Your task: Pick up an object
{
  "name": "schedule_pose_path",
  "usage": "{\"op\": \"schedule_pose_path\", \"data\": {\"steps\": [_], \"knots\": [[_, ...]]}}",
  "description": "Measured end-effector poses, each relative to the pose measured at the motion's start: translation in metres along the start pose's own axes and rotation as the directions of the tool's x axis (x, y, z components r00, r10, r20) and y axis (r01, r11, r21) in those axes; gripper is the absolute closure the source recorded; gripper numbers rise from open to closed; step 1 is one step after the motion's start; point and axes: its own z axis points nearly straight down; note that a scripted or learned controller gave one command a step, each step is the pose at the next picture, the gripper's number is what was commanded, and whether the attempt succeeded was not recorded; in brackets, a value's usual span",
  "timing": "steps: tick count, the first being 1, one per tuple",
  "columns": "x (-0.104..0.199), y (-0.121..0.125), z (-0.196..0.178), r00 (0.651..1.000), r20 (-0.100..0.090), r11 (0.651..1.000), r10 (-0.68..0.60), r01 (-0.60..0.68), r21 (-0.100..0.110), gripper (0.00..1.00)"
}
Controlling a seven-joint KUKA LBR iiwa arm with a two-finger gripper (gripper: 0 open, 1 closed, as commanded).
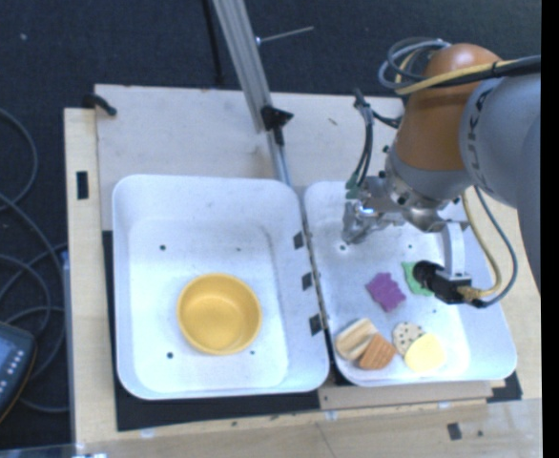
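A pale wooden worktop (194,127) stands on a dark floor strewn with cables and carries two shallow white bins side by side, their inner rims touching along the middle. The left bin (146,208) holds one yellow bowl (219,313) toward its near half, with bare floor all round it. The right bin (494,346) holds the small objects, crowded at its near end: one purple block (386,291), one green piece (414,277) partly hidden, one tan wedge (355,335), one orange piece (379,353), one speckled cookie (407,333) and one yellow disc (426,353). The bin's far left corner is open, and the end effector (358,223) hangs there, above the bin floor, well apart from every object; whether its fingers are apart or together I cannot tell. No readable writing shows.
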Motion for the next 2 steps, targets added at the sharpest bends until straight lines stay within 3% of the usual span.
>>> {"op": "schedule_pose_path", "data": {"steps": [2], "knots": [[0.104, 0.018, -0.006, 1.000, -0.001, 1.000, -0.001, 0.001, 0.001, 1.00]]}}
